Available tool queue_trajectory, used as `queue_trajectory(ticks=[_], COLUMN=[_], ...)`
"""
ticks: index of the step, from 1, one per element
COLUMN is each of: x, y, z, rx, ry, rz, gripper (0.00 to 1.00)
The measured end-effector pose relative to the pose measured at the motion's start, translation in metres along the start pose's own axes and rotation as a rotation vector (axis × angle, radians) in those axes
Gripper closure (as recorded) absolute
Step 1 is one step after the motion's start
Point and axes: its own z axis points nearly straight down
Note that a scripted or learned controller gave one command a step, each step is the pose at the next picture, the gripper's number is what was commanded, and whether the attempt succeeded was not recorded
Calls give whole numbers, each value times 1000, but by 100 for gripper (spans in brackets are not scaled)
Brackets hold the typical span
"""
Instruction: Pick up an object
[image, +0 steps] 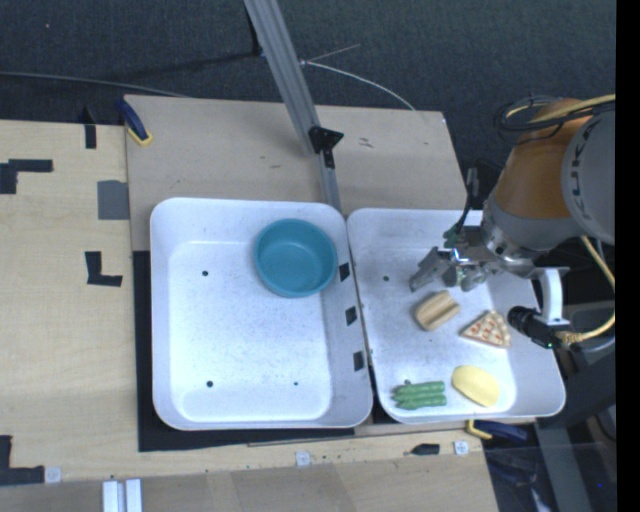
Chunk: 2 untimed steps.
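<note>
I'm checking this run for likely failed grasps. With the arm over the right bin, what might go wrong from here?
1. The tool hangs just above the tan bread-like piece, off toward its upper edge; a descent here may push it aside rather than grasp it.
2. The pizza slice lies close beside that piece, so a closing grasp may nudge or catch it.
3. These items sit near the right bin middle, but a shove could slide them against its wall.
</note>
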Motion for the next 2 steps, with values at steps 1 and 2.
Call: queue_trajectory(ticks=[1, 2], x=[-4, -3], y=[0, 1], z=[64, 50], rx=[0, -4], ry=[0, 0], rz=[1, -1], gripper=[0, 100])
